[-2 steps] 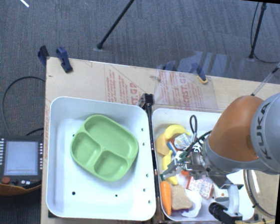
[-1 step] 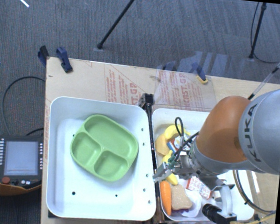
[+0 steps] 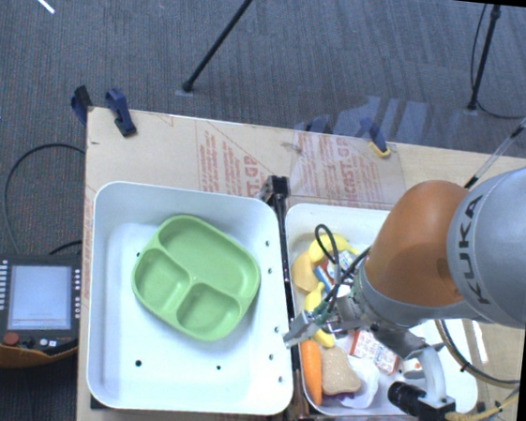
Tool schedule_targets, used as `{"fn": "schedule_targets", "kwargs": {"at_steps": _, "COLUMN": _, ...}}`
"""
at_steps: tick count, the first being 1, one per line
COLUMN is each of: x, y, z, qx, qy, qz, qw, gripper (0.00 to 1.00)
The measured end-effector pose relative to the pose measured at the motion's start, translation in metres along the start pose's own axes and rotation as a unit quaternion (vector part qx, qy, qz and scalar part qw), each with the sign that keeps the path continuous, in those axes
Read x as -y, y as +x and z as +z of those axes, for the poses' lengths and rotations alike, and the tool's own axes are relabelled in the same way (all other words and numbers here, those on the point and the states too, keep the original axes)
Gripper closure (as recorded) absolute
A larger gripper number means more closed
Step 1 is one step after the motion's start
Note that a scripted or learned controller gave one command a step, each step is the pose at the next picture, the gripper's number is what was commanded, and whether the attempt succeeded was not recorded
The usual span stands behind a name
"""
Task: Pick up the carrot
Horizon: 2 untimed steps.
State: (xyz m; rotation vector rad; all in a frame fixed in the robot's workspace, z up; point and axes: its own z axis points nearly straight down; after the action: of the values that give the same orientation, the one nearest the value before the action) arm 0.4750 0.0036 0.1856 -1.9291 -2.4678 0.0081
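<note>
A: Where is the carrot (image 3: pixel 312 371)?

B: In the right bin (image 3: pixel 304 221), hard against its left wall near the front corner. It lies lengthwise, orange, with its upper end under the gripper (image 3: pixel 310 325) and its lower end pointing toward the bin's front edge.

A: What touches it?

B: A tan, bread-like piece (image 3: pixel 340 375) lies just beside it on the right, apparently touching. Above them is a cluster of yellow toy foods (image 3: pixel 310 265), with a red and white packet (image 3: pixel 372 348) further right.

A: Is the gripper holding the carrot?

B: I cannot see that. The grey fingertip parts sit directly over the carrot's upper end, close to or touching it, but the carrot is not visibly between the fingers. Whether the fingers are apart or together I cannot tell; the wrist and cables hide them.

A: And the arm?

B: The arm (image 3: pixel 486 244) comes in from the right, its orange band (image 3: pixel 415 246) covering much of the right bin. Black cables loop down beside the wrist toward the gripper.

A: The other bin?

B: The left bin (image 3: pixel 103 328) holds a green divided plate (image 3: pixel 196 276), three compartments, sitting slightly turned near the middle. It is well apart from the carrot, with the two bin walls between.

A: Anything around the bench?

B: A teach pendant (image 3: pixel 33 307) with a pale screen lies on the carpet to the left. Blue clamps (image 3: pixel 119 111) grip the board's back edge, and stand legs (image 3: pixel 229 29) cross the floor beyond.
</note>
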Motion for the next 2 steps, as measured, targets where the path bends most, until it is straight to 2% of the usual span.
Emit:
{"fn": "schedule_targets", "kwargs": {"at_steps": 1, "x": 0.0, "y": 0.0, "z": 0.0, "qx": 0.0, "qy": 0.0, "qz": 0.001, "qw": 1.0, "gripper": 0.0}}
{"fn": "schedule_targets", "kwargs": {"at_steps": 2, "x": 0.009, "y": -0.034, "z": 0.0, "qx": 0.001, "qy": -0.002, "qz": 0.271, "qw": 0.9626, "gripper": 0.0}}
